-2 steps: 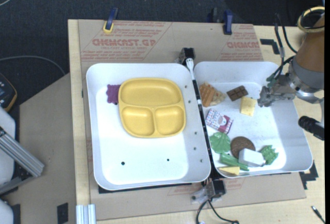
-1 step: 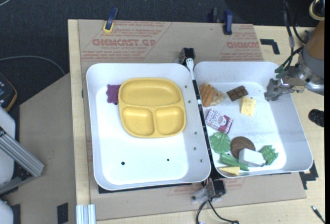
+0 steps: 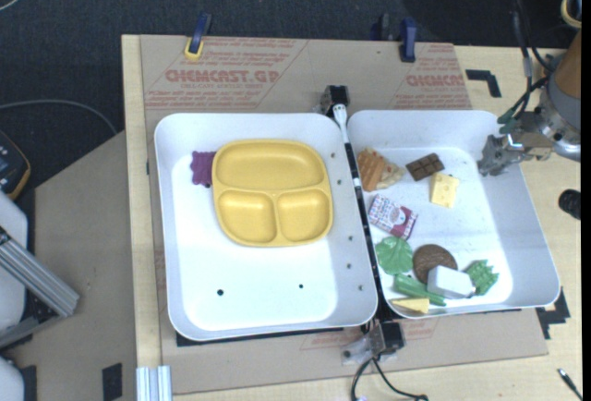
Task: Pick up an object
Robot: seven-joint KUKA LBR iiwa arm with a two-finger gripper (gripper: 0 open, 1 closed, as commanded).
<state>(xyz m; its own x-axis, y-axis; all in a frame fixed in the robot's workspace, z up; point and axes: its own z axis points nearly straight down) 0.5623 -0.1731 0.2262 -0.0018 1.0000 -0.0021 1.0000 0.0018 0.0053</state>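
Judging by looks, the nearest candidates in the right bin (image 3: 540,247) are small play-food pieces, likely light, stiff plastic: a yellow cheese wedge (image 3: 444,189) and a brown chocolate square (image 3: 424,166) lie just beside each other in the upper middle of that bin, apart from the clutter. The cheese wedge seems the easiest to take, gripped across its two flat sides; smooth plastic may slip if pinched near a corner. A toast slice (image 3: 377,170) and a pink packet (image 3: 391,217) lie nearer the divider, and a cookie (image 3: 432,258), a white block (image 3: 450,282) and green leafy pieces (image 3: 394,256) crowd the lower end, touching or overlapping, so a clean hold there looks harder. The left bin (image 3: 175,233) carries a yellow divided tray (image 3: 272,191) with a purple piece (image 3: 201,168) at its left edge. The pincer (image 3: 499,152) hangs over the right bin's upper right rim, near the cheese but not touching it; whether it is apart or together I cannot tell, and nothing is seen in it
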